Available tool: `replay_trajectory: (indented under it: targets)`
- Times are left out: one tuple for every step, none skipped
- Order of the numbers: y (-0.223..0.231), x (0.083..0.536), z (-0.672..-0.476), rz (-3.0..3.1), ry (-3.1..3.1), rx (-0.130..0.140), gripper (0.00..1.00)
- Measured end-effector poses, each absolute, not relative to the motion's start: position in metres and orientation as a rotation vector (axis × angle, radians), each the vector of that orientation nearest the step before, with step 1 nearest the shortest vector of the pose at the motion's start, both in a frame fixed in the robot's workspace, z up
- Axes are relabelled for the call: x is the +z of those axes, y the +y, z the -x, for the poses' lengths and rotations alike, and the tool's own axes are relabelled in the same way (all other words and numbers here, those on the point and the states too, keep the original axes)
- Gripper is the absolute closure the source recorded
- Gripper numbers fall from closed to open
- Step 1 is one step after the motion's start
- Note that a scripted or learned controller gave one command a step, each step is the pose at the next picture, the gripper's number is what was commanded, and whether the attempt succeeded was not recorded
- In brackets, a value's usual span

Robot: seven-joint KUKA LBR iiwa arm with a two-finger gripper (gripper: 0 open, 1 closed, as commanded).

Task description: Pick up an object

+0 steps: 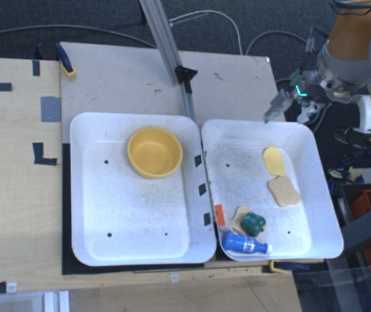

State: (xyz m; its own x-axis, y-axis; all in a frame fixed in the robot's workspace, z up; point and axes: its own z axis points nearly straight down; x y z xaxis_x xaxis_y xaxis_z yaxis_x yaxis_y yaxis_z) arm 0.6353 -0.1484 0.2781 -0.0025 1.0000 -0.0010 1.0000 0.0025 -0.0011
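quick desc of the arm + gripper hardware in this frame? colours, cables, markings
Arm: orange band over a rounded grey wrist section. Gripper: grey metal, with a small teal-green light on its body. Thin black cables loop beside it, and a white part sits to its right. No markings are legible.

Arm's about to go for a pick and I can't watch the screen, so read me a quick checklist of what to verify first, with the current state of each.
1. Gripper out of both bins: ok, it sits past the right bin's far corner.
2. Nothing carried: cannot tell, too small to judge.
3. Targets in right bin: ok, yellow piece, sponge, green toy, blue bottle.
4. Free-standing target: ok, the yellow piece and sponge lie away from the walls.
5. Near-corner cluster: not ok, toy and bottle crowd together by the wall.
6. Bowl in left bin: ok, upright.
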Motion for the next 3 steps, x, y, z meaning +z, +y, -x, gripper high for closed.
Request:
replay_trajectory:
  targets:
    - [-0.149, 0.216, -0.628, 2.216, -2.22, 0.009, 0.0]
    - [-0.152, 0.164, -0.635, 2.217, -2.22, 0.008, 0.0]
    - [-0.149, 0.119, -0.63, 2.216, -2.221, 0.007, 0.0]
